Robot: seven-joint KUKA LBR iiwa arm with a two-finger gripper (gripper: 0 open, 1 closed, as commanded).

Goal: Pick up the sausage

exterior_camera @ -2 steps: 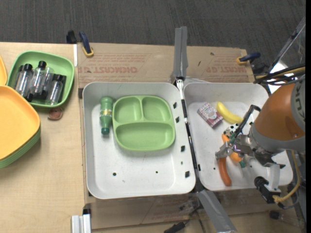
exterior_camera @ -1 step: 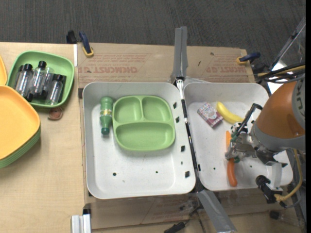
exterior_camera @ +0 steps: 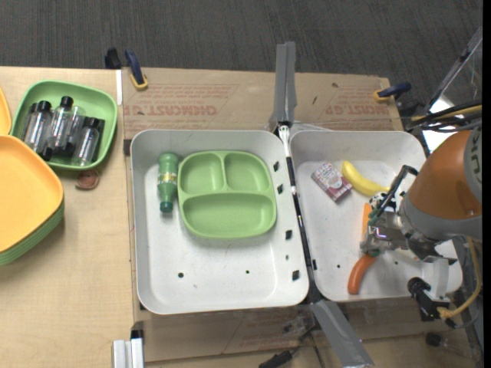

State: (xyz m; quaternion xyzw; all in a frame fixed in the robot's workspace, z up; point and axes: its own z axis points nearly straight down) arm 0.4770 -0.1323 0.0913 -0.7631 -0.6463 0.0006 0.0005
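Nearby, banana (carton beside) above sausage

Even, fairly bright light falls from overhead, so the two white bins read almost flat and cast only thin, soft shadows along their inner walls. The green divided plate at the nine o'clock side of centre shows mild sheen without harsh glare, and the dark carpet toward twelve o'clock stays dim. Focus is moderate throughout, with the arm at three o'clock looking slightly soft and grainy.
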